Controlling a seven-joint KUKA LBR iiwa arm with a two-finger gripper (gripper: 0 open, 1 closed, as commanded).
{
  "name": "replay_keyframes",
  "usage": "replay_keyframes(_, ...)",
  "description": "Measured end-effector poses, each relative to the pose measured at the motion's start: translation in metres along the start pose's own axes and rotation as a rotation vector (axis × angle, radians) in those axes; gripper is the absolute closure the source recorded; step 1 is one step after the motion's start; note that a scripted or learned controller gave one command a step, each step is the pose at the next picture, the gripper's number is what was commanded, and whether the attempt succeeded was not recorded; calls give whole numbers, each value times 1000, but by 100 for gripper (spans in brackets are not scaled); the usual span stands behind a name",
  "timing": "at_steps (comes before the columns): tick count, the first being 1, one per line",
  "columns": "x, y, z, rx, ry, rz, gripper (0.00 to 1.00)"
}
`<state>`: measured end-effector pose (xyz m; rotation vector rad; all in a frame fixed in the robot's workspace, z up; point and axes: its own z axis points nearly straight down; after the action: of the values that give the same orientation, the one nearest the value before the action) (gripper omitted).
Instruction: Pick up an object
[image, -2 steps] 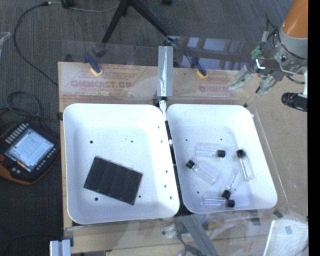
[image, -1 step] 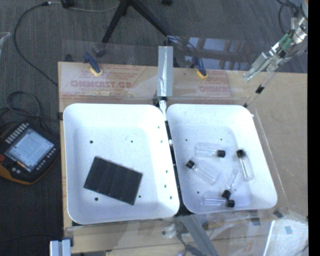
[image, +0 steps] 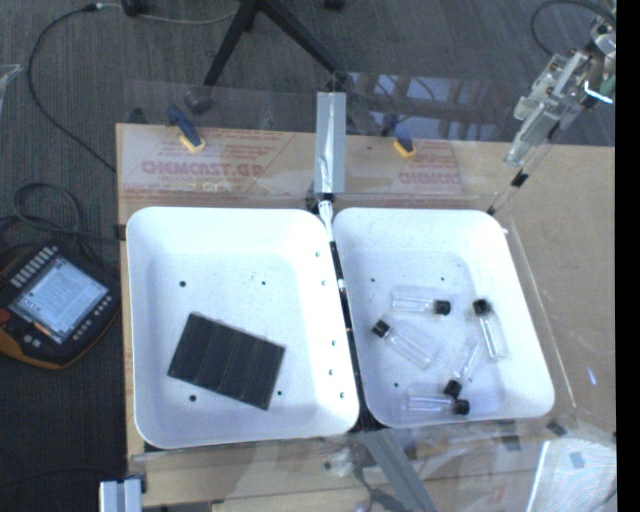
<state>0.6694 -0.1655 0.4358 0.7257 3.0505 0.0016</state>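
The camera view looks down at a slant on a pale wooden surface (image: 580, 260) carrying two shallow white bins side by side. The left bin (image: 150, 300) holds a flat, dark ribbed rectangular tray (image: 226, 360), lying tilted in the lower part of the bin. The right bin (image: 520, 290) holds five small clear vials with black caps, all lying on their sides in its lower half. One vial (image: 420, 300) lies near the middle, its cap pointing right. A second vial (image: 403, 341) lies just below and left of it, its cap at the upper left. A third vial (image: 489, 329) lies toward the right wall, its cap at the top. A fourth vial (image: 462, 370) lies slanted just below the third, its cap at the lower end. A fifth vial (image: 433, 404) lies near the bin's lower edge, its cap pointing right, close to the fourth vial's cap. The gripper (image: 519, 152) sits at the upper right, well apart from the vials and outside the right bin, above the surface beyond the bin's far corner. Its fingers point down and to the left; whether they are wide or narrow cannot be told, and nothing is seen between them. A strip of grey tape (image: 330, 145) runs up from the gap between the bins. On the floor to the left lies a handheld control pendant (image: 55, 305) with a lit screen.
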Motion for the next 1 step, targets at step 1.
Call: replay_keyframes(1, 21, -66, 1, 4, 2, 480, 0)
